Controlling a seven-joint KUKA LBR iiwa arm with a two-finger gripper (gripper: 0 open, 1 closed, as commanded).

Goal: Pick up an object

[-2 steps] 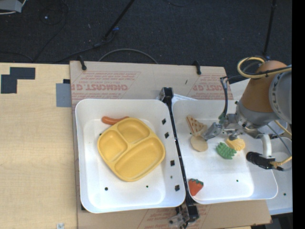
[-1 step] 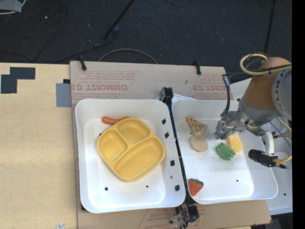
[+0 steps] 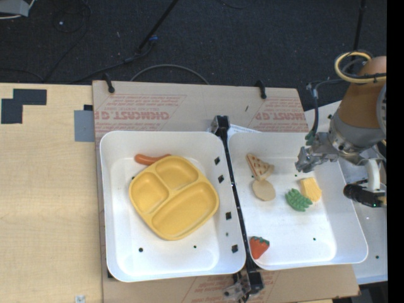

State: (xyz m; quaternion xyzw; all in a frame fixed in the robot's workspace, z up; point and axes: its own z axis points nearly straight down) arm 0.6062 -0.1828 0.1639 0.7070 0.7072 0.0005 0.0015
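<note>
Both white bins (image 3: 120,169) looked like smooth, slightly glossy plastic, as did the yellow divided tray (image 3: 173,196) in the left one. The board (image 3: 189,109) at twelve o'clock under them was matt brown cardboard with red print. At nine o'clock the bench (image 3: 47,201) showed pale wood grain. The gripper (image 3: 306,161) appeared dull grey metal

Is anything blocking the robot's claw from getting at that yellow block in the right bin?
Nothing visible does. The gripper hangs just above the yellow block, with bare bin floor between. The green piece touches the block's far side.
</note>
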